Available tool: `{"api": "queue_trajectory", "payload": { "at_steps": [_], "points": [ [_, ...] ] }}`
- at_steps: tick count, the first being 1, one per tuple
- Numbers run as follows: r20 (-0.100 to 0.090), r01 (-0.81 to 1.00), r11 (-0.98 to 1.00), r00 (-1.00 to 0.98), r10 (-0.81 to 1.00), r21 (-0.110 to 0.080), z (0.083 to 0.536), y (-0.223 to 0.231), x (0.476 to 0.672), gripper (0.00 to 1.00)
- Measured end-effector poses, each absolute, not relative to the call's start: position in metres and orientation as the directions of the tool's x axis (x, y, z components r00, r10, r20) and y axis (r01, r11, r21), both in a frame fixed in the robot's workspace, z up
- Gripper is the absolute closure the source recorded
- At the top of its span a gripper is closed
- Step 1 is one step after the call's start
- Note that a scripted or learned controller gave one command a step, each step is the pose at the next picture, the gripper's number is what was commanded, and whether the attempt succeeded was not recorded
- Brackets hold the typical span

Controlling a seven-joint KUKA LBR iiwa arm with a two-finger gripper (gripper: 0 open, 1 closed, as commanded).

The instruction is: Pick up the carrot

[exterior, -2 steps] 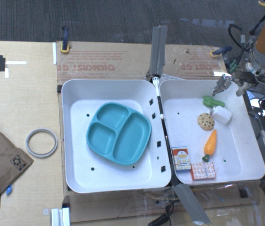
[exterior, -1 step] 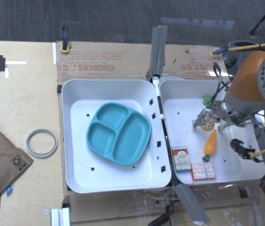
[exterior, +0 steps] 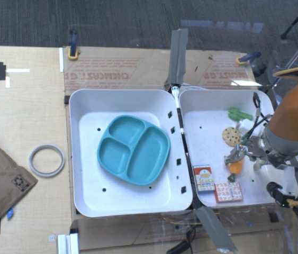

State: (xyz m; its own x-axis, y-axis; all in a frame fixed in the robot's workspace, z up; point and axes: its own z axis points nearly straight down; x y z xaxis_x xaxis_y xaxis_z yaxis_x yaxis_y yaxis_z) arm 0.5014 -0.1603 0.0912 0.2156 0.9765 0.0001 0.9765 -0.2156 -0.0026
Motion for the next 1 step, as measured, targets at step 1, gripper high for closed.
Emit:
{"api": "queue_trajectory", "payload": {
  "at_steps": [1],
  "points": [
    [0.000,0.976,-0.219,0.219,0.976,-0.003,0.0998,-0.1609,0.5015,1.00]
  ]
}}
